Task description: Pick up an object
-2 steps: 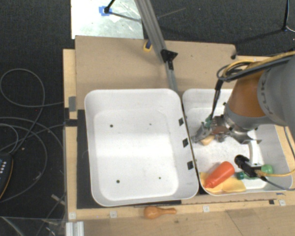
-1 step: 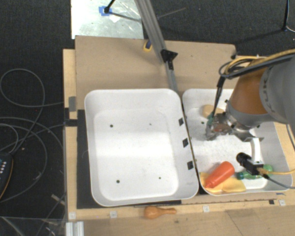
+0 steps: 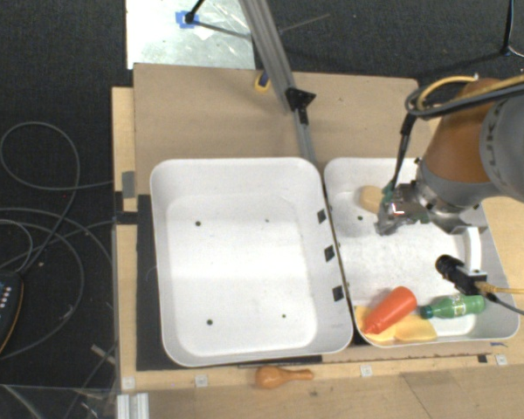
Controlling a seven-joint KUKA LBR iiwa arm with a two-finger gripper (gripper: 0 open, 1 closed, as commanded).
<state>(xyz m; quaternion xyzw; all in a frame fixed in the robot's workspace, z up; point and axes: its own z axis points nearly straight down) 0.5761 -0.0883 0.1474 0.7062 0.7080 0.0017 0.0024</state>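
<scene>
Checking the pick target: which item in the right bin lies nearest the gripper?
The beige item, just left of the gripper; the orange carrot and green bottle lie at the bin's front.

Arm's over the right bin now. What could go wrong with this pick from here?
The pincer hangs by the small beige rounded object near the right white bin's back wall; a descent may nudge it rather than grip it. The orange carrot-shaped toy, yellow piece and green plastic bottle crowd one corner, inviting a double grab.

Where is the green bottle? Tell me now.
The green bottle lies on its side in the right bin, at its near right corner, just right of the orange carrot.
</scene>
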